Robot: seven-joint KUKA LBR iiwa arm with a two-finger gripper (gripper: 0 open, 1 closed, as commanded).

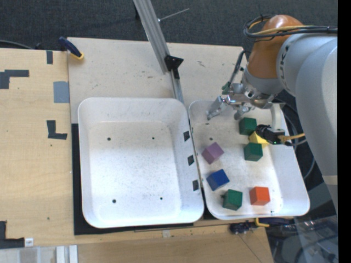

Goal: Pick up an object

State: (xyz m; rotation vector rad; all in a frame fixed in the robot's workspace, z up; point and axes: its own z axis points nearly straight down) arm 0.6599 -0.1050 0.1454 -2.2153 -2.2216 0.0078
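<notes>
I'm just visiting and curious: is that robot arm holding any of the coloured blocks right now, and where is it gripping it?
Nothing is held. The gripper hangs over the far end of the right bin, nothing between its jaws; the blocks lie loose in the bin.

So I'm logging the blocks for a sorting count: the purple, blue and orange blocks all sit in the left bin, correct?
Not quite. The camera view shows the purple block, blue block and orange block all sitting in the right bin, not the left one.
</notes>
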